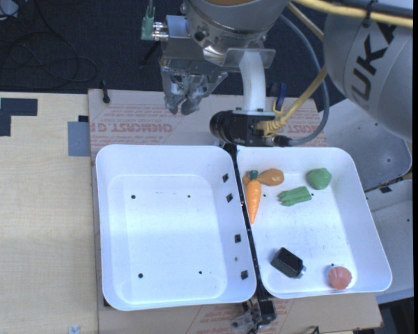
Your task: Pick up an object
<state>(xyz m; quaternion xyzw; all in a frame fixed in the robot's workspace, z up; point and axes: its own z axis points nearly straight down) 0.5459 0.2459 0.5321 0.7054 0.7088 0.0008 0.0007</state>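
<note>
The right bin [362, 221] holds an orange carrot [252, 199] against its left wall, an orange lump [270, 178] beside the carrot's top, and a green pod [294, 196]. A round green piece [319, 178] lies at the back, a black block [288, 262] near the front, and a pink ball [339, 277] in the front right corner. My gripper [184, 101] hangs high behind the left bin's far edge, above the cardboard, well away from all of them. Nothing is between its fingers, which sit close together.
The left bin [118, 186] sits beside the right one, sharing a black divider [240, 214]. A cardboard sheet [125, 124] lies under both bins. A black cylinder with a yellow cable [240, 127] hangs just behind the bins' junction. The wooden bench [35, 221] spreads to the left.
</note>
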